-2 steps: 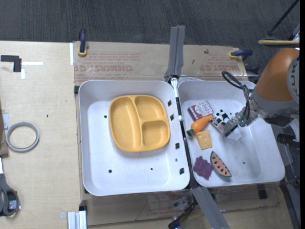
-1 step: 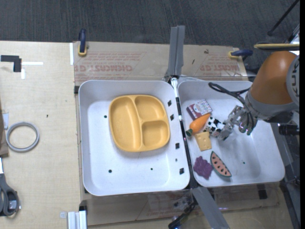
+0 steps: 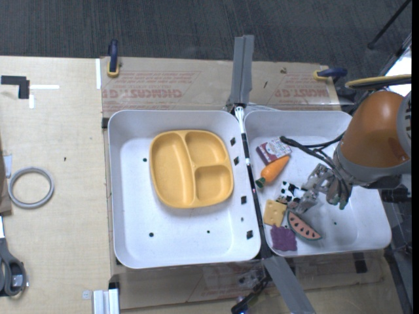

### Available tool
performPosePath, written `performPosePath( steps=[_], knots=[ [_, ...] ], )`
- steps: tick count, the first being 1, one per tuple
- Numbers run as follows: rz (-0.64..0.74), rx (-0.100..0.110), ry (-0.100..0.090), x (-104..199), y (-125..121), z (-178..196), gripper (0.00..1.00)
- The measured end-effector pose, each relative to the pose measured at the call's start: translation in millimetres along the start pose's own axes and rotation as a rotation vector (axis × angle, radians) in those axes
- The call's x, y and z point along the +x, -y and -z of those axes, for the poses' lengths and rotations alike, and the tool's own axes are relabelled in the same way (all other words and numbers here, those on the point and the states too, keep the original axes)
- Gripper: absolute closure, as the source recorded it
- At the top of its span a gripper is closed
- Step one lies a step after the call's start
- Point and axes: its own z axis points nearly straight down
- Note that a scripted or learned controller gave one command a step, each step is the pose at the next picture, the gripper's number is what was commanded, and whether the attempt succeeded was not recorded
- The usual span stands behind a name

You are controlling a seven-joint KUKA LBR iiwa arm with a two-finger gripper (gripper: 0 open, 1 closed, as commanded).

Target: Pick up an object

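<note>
Claw (image 3: 305,198) low in right bin (image 3: 366,231) — watermelon slice (image 3: 304,227) just below, carrot (image 3: 275,169) up-left

A wooden bench (image 3: 52,254) carries two shallow white bins side by side, the left bin (image 3: 124,195) and the right bin (image 3: 366,234), parted by a grey divider bar (image 3: 243,70). A yellow three-compartment tray (image 3: 192,169) lies in the left bin. A roll of grey tape (image 3: 29,187) rests on the bench at left, scissors (image 3: 10,273) below it. Brown cardboard (image 3: 170,87) lies behind the bins, clamped at its corner (image 3: 113,57).
</note>
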Motion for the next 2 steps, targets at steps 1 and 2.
performPosePath(
  steps=[1,2],
  knots=[
    [0.001,0.0,0.002,-0.7,-0.5,9.1,1.0],
    [-0.249,-0.001,0.002,8.2,-36.3,0.0,1.0]
  ],
)
